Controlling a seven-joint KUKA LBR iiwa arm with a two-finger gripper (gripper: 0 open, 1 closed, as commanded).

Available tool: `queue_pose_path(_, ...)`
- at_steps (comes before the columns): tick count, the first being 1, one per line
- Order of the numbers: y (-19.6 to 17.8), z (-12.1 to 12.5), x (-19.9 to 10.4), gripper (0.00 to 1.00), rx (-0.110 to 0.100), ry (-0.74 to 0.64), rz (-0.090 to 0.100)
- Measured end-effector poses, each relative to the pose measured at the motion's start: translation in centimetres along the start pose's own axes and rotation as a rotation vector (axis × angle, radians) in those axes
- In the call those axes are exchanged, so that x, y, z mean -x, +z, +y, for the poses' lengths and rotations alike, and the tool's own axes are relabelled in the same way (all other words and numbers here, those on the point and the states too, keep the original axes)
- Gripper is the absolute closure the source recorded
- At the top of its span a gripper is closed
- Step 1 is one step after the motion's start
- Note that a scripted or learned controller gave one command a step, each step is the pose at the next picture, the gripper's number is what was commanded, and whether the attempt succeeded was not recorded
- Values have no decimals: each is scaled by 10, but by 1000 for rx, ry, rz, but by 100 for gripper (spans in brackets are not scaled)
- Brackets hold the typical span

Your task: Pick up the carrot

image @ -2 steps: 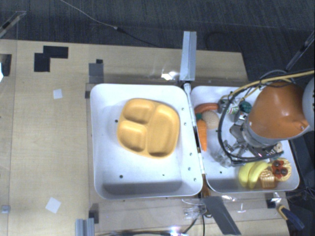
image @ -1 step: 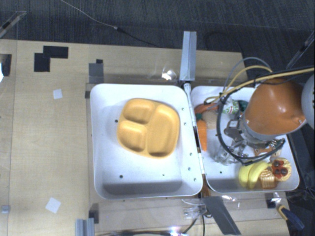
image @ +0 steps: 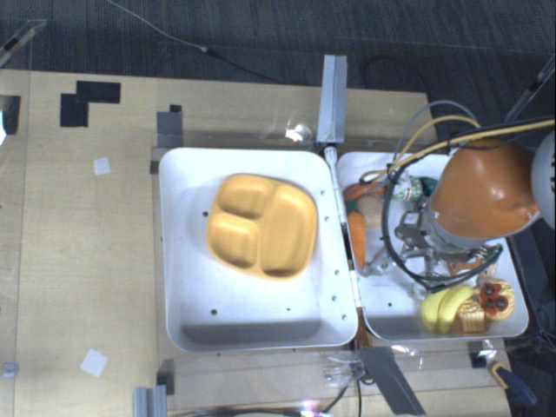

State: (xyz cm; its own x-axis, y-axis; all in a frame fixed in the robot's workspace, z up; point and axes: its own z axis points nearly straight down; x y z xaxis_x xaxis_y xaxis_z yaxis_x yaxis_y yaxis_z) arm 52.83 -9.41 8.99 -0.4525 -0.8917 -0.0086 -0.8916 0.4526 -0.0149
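A pale wooden bench [image: 78, 259] sits against a dark carpeted floor along the top of the view, with black shapes marked near its upper left corner and a few small white squares of tape scattered over its left part. Two shallow white bins lie side by side on it, divided by a grey metal upright at the top. The left bin [image: 187, 311] holds a yellow divided tray [image: 261, 224], rounded at the corners and with three compartments, lying a little above the bin's centre. The right bin [image: 382, 315] is crowded. The carrot [image: 356, 239] lies along its left wall, just beside the divider between the bins, with its length running up and down the view; a red-orange item sits just above it near the upper left corner. A yellow banana [image: 445, 307] rests near the lower edge of the right bin, with a tan and red piece just to its right. The arm [image: 482, 191] reaches in from the right, its orange band bulking over the middle of the right bin with cables looping around it. The gripper [image: 408, 246] hangs below that band, right of the carrot and apart from it; whether its jaws are apart or together I cannot tell, as the wrist and cables hide them.
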Motion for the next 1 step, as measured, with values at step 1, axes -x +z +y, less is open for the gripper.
queue_pose_path(1, -65, -38, -54, 0, 1, 87, 5)
